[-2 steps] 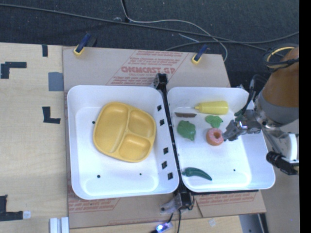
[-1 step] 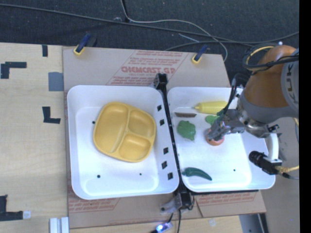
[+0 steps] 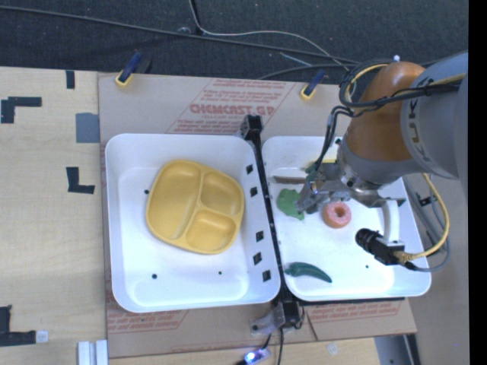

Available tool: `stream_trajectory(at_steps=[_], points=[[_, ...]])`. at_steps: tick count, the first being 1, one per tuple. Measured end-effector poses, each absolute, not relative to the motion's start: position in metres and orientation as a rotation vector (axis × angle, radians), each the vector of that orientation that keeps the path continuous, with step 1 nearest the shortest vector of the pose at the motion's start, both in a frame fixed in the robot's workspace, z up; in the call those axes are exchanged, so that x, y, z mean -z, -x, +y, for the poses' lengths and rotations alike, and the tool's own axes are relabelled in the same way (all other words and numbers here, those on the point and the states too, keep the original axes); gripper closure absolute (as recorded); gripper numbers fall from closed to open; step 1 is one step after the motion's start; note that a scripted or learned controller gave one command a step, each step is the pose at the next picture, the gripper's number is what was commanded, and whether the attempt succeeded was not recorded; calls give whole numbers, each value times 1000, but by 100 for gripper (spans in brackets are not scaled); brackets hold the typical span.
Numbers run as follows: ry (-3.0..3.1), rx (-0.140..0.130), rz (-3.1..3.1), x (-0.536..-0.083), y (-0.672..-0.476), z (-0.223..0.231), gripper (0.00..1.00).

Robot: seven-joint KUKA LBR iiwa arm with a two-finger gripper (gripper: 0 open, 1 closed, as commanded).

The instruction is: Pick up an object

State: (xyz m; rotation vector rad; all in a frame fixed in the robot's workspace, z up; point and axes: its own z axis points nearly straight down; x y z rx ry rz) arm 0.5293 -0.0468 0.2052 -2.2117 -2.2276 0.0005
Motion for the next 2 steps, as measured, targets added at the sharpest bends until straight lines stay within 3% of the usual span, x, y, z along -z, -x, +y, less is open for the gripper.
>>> stream_trajectory(at_steps=[2], points=[[2212, -2, -2228, -203, -540, 68, 100]])
